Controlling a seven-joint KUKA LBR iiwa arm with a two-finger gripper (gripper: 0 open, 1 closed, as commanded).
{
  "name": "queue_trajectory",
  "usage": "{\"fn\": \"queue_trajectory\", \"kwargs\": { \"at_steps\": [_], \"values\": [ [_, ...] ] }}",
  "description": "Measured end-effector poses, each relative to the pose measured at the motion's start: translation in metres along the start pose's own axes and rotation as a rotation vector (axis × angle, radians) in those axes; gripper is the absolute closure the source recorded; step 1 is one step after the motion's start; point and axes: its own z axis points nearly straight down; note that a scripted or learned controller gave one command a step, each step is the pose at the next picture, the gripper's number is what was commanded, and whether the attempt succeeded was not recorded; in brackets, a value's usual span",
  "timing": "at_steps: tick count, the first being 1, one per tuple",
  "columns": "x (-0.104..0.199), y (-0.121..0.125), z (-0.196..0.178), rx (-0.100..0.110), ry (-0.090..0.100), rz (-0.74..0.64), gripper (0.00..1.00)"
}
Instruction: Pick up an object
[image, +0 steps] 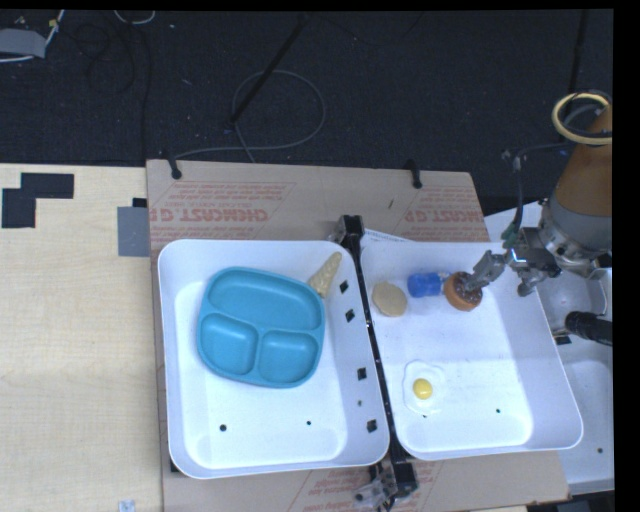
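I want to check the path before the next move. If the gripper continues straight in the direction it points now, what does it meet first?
The gripper points left, so it would probably meet the small brown round object right at its tip first, then the blue block. Its height above them is unclear.

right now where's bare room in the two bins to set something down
Left bin: the near strip below the blue plate. Right bin: the near right corner, right of the fried egg. The far end is crowded: cookie, blue block, brown piece at the gripper.
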Motion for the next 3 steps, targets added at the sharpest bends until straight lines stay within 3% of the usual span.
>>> {"fn": "queue_trajectory", "kwargs": {
  "at_steps": [1, 3],
  "values": [
    [0.0, 0.003, -0.008, -0.014, -0.003, -0.002, 0.0],
    [0.009, -0.006, 0.092, -0.007, -0.001, -0.002, 0.0]
  ]
}}
